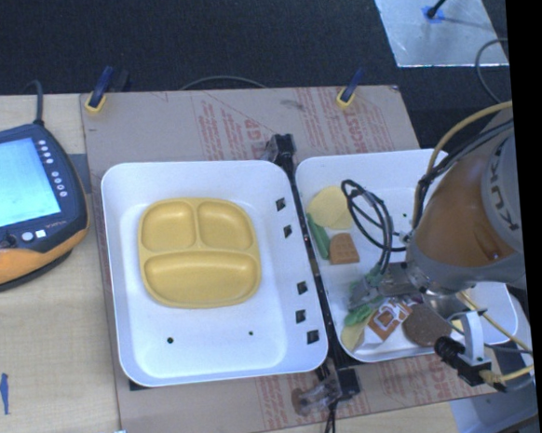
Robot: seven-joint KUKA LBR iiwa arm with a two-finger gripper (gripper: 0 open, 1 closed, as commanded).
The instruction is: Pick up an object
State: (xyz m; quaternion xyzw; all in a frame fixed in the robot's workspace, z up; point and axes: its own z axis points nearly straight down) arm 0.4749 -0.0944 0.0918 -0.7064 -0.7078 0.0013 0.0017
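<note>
Smooth yellow divided plate (199, 252), rounded corners, left bin (126, 269). Right bin (319, 174): crowded small items. My gripper (403, 294) above them; grasp: cannot tell.

We see a teach pendant (17, 198) with a lit screen lying on the bench (40, 369) left of the cardboard sheet (198, 123), which two yellow-tipped clamps (99, 92) pin at its far edge.
</note>
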